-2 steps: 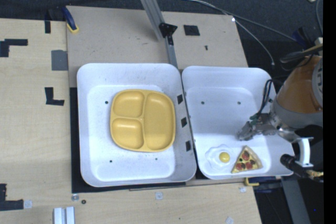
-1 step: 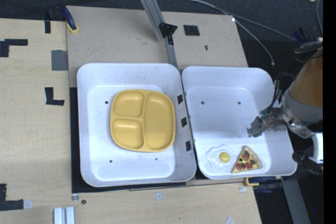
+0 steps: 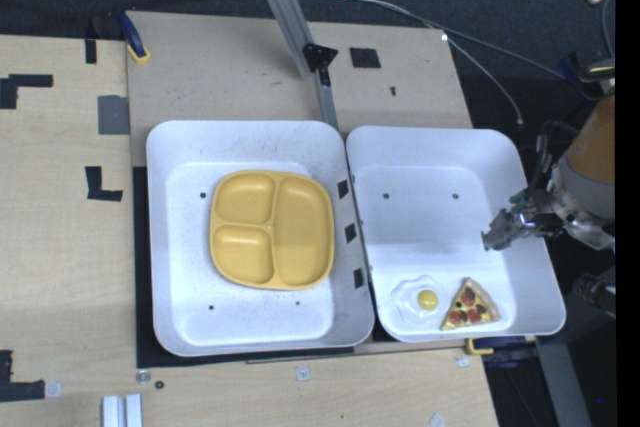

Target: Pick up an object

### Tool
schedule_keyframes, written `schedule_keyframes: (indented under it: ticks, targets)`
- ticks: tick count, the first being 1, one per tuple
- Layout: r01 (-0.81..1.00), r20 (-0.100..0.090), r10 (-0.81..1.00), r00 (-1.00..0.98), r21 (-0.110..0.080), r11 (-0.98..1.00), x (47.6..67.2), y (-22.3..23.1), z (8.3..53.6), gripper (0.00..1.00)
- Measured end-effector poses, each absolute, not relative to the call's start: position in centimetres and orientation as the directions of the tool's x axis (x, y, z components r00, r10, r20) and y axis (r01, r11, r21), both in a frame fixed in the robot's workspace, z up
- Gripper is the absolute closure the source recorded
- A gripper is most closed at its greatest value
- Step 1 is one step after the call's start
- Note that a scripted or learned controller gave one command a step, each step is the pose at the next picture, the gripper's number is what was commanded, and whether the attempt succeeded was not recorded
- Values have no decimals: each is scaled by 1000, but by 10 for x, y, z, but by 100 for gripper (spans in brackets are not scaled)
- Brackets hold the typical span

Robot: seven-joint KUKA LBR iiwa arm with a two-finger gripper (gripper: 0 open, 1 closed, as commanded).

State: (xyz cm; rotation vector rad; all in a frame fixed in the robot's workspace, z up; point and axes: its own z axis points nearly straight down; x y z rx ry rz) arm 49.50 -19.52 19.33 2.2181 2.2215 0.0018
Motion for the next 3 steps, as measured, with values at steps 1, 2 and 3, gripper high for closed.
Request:
schedule_keyframes:
  ticks: [1, 2, 3]
  targets:
    - [1000, -1, 1000, -2, 2, 2, 496, -195, 225, 100]
    - [1000, 2, 1000, -7, 0, 7, 500, -142, 233, 100]
    - [1000, 3, 1000, -8, -2, 8, 493, -81, 238, 100]
